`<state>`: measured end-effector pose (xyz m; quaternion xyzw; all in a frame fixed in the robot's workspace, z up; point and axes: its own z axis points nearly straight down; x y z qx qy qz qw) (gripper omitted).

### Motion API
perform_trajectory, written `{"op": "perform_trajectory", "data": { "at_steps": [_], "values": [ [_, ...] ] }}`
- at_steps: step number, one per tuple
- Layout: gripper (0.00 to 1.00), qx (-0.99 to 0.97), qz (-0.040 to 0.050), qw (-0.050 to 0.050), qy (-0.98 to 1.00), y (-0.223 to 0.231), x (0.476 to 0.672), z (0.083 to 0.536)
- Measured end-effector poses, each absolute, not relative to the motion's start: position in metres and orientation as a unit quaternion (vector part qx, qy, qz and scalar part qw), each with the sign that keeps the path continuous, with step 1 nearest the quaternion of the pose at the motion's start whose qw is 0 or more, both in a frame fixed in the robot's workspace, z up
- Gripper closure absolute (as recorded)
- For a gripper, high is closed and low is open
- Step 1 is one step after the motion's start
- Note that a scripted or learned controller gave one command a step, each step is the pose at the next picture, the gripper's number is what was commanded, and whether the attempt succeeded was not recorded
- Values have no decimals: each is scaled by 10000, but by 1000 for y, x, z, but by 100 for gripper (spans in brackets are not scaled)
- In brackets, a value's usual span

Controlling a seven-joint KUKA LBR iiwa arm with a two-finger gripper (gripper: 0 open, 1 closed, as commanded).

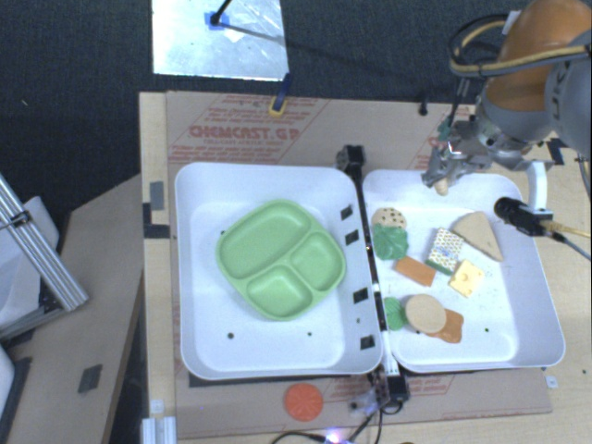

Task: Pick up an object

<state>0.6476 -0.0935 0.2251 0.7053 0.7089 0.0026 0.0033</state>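
Several toy food bits, like the tan wedge-shaped slice (pixel 478 233), crowd the right shallow white bin (pixel 518 340), so the gripper (pixel 442 181), something small and tan apparently pinched at its tip, should lift straight up.

You see a tan bench (pixel 111 248) on dark blue carpet (pixel 65 72). A cardboard sheet (pixel 250 128) lies on the bench, a shiny foil square (pixel 219 26) on the floor, a metal frame (pixel 32 257) at left.
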Motion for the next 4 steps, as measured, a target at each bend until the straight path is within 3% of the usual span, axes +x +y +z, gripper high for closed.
{"op": "perform_trajectory", "data": {
  "at_steps": [1, 2, 3, 4],
  "values": [
    [100, 7045, 5, 4, 7097, -69, 632, 225],
    [100, 7068, 1, 8, 7074, -78, 631, 215],
    [100, 7067, 11, 13, 7076, -84, 633, 235],
    [100, 7064, 0, 6, 7078, -81, 632, 214]
  ]
}}
